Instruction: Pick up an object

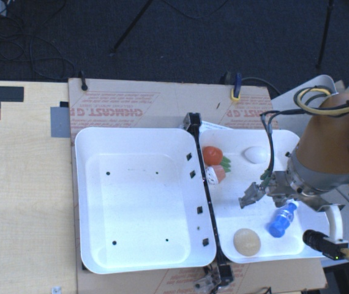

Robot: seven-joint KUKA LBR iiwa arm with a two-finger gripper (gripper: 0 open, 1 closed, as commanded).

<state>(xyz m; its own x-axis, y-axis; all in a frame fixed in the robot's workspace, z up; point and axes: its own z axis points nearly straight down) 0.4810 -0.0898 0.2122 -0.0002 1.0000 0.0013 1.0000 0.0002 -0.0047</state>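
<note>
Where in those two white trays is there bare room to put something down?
The left bin offers open floor from wall to wall. The right bin is crowded: a red tomato toy by the divider, a white egg-like object at the back, a blue bottle and a tan round object in front, the gripper over the middle.

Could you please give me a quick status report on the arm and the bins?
Hand low over right bin, holding nothing visible. Blue bottle beside it, untouched. Tomato toy, white egg, tan disc lie nearby.
</note>
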